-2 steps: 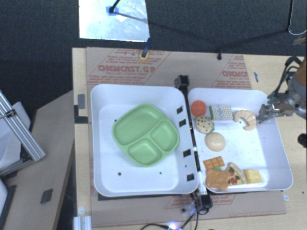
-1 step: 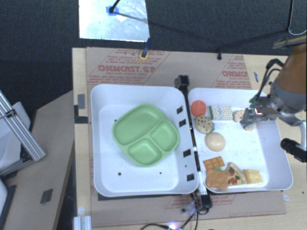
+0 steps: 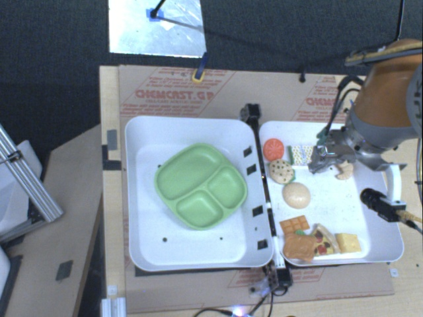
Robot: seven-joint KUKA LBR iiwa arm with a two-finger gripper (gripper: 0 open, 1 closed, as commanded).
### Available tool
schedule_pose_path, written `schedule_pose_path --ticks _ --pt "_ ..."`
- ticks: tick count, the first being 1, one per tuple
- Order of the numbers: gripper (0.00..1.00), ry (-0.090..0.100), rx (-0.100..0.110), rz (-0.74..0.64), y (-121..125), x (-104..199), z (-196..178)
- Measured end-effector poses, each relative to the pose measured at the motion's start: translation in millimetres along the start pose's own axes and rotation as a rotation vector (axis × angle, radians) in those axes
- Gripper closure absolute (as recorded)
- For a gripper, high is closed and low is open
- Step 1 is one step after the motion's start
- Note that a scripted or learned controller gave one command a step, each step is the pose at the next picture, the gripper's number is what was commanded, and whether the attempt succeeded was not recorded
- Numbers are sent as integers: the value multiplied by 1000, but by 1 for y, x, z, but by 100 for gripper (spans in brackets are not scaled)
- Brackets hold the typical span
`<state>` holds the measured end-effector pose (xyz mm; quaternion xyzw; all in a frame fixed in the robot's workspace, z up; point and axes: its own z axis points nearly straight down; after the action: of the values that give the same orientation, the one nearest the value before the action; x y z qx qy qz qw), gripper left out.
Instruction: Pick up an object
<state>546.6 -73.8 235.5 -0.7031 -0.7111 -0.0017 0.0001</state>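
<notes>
My gripper (image 3: 321, 160) hangs over the upper part of the right bin (image 3: 380, 243), on the grey and orange arm (image 3: 390, 104) that reaches in from the right. A speckled packet (image 3: 301, 154) lies just to its left, and a small beige piece (image 3: 344, 171) lies just to its right, partly under the wrist. Further left are a red tomato (image 3: 273, 149) and a chocolate-chip cookie (image 3: 281, 171). A pale round bun (image 3: 297, 194) lies below the gripper. Along the front of the bin sit a waffle (image 3: 295, 225), a brown pastry (image 3: 300, 247), a pizza slice (image 3: 324, 240) and a cheese wedge (image 3: 349, 243).
The left bin (image 3: 142, 243) holds a green divided plate (image 3: 200, 185). A black divider with clips (image 3: 259, 177) runs between the bins. A black fitting (image 3: 380, 204) on the arm juts over the right bin's right side. A foil sheet (image 3: 157, 20) lies beyond the bench.
</notes>
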Motion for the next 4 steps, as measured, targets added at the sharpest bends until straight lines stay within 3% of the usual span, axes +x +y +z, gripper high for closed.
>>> schedule_pose_path --ticks 2,3,4 --pt "100 0 2 1 -15 112 7" --pt "100 -1 0 4 -2 139 4" --pt "100 -2 3 10 -18 141 17"
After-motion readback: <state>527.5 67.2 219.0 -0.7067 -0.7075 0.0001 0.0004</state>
